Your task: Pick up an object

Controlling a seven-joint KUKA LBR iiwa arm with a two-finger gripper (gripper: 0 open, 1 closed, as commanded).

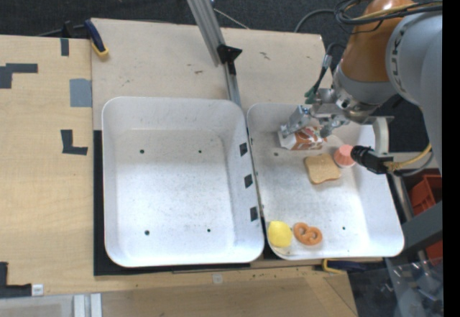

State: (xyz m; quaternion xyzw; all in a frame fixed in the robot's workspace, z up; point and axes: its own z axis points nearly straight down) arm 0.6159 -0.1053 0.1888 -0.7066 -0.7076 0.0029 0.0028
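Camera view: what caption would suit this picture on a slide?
Grey arm's tool over a crumpled packet in the right bin, near toast, lemon and pretzel.

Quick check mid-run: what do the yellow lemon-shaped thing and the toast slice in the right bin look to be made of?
Lemon: likely moulded plastic, smooth with a slight sheen and even yellow colour. Toast slice: probably matte plastic or foam toy food, flat tan face; too small to tell which.

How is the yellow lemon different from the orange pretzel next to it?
The round yellow lemon is plain yellow, while the twisted orange pretzel is orange. The lemon is a solid lump; the pretzel has holes through it. Both lie at the near edge of the right white bin.
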